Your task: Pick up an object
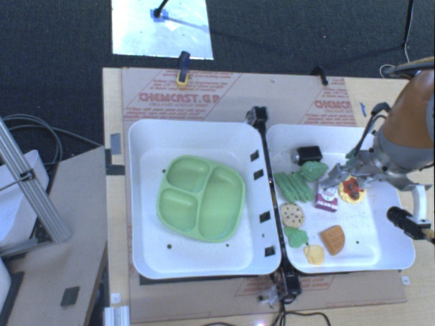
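The end effector (338, 179) hangs over the right shallow white bin (391, 250), whether clenched I cannot tell, just at nine o'clock of the small red and yellow toy (351, 191), so it should descend straight and close slowly.

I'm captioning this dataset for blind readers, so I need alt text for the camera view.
A grey and orange robot arm reaches from the right, its end effector low over toy food in the right white bin: green beans, a cookie, a bread piece and other small items. The left white bin holds a green divided plate.
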`<control>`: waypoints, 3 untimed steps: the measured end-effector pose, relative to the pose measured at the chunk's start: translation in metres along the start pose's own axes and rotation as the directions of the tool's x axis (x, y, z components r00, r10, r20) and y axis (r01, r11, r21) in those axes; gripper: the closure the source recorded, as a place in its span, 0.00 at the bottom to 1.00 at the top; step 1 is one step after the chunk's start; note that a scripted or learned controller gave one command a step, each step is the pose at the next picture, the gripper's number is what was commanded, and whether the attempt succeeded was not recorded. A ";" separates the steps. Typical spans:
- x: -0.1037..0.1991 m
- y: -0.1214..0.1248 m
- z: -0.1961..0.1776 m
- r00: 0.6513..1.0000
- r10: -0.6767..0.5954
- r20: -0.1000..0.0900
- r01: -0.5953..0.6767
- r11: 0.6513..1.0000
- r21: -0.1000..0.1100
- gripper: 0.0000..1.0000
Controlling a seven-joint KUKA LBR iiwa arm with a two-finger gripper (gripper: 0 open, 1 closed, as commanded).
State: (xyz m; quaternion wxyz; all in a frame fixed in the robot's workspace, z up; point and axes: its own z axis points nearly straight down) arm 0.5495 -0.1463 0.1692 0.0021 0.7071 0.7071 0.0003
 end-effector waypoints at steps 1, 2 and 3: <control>-0.008 0.031 0.086 1.000 -0.005 -0.003 0.005 1.000 -0.004 0.00; -0.008 0.031 0.072 1.000 -0.009 -0.002 0.009 1.000 -0.005 1.00; 0.051 0.062 -0.047 1.000 -0.012 -0.003 0.012 1.000 -0.013 1.00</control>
